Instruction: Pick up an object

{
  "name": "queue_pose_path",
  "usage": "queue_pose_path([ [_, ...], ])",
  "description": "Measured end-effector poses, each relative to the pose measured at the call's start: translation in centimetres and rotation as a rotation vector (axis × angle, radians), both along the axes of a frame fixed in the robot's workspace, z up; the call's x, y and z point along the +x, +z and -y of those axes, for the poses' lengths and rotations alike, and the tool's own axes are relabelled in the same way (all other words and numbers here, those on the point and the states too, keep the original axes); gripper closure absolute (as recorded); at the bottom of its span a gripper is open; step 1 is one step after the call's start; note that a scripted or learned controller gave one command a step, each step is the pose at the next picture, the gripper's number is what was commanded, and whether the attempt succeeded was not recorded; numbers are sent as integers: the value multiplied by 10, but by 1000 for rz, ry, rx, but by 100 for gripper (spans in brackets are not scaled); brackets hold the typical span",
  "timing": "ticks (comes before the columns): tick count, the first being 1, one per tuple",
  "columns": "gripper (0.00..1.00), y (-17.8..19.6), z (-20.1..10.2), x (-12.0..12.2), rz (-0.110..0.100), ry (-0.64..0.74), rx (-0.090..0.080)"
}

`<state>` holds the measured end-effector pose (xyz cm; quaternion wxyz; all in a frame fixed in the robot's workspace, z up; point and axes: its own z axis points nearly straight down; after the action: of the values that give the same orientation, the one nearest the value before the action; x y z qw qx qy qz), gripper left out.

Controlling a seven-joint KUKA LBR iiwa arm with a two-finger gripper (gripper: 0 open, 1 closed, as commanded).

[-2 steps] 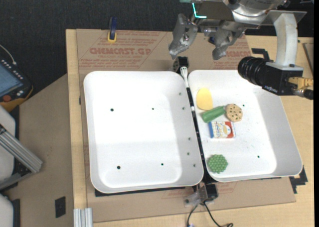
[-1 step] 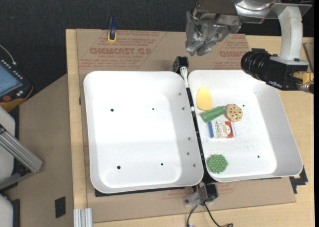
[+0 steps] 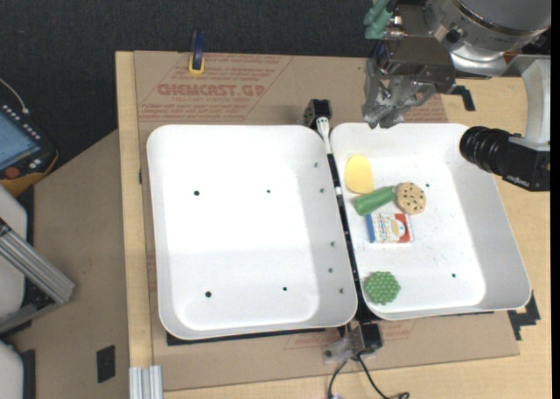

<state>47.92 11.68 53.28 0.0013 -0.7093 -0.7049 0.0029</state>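
In the right bin [image 3: 490,240] lie a yellow rounded piece [image 3: 359,173], a green stick-like piece [image 3: 374,199], a round brown cookie [image 3: 410,198], a small red, white and blue packet [image 3: 388,228] and a green bumpy ball [image 3: 381,287]. My gripper [image 3: 384,114] hangs above the back left rim of the right bin, behind the yellow piece and apart from it. Nothing shows between its fingers.
The left bin [image 3: 175,240] lies beside the right one, with a black clip [image 3: 317,113] at the back of the seam between them. A black cylindrical device [image 3: 499,154] juts in over the right bin's far right edge. Brown cardboard [image 3: 219,82] lies under both bins.
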Motion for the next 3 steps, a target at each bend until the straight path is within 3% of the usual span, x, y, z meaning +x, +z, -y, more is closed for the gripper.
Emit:
queue_pose_path([
  [1, 100, 2, -52, 0, 7, 12, 3],
  [2, 100, 13, -50, 0, 11, 8, 4],
  [3, 0, 13, -50, 0, 9, 8, 4],
])
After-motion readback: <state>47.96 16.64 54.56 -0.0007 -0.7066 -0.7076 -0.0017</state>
